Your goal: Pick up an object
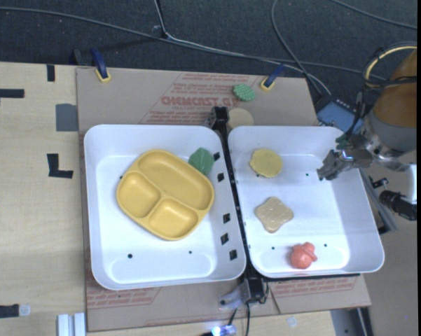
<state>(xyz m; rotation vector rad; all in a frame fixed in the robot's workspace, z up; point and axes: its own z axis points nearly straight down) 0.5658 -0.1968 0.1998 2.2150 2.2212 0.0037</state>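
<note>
The tan biscuit-shaped piece (274, 214) lies in the middle of the right bin (357, 257), at about eight o'clock from my gripper (330, 169). My gripper carries nothing; how wide it stands I cannot tell. I should come straight down over the piece, well away from the red toy (302, 255).

Yellow tray (165, 194), green piece (202, 160), red toy (302, 255), white bins (101, 257).

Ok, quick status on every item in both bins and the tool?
yellow divided tray: flat in left bin, tilted askew.
green piece: left bin, touching the tray's edge.
yellow round piece: right bin, lying free.
tan piece: right bin, lying free.
red piece: right bin, lying free.
tool: over right bin's right side, holding nothing visible.
</note>
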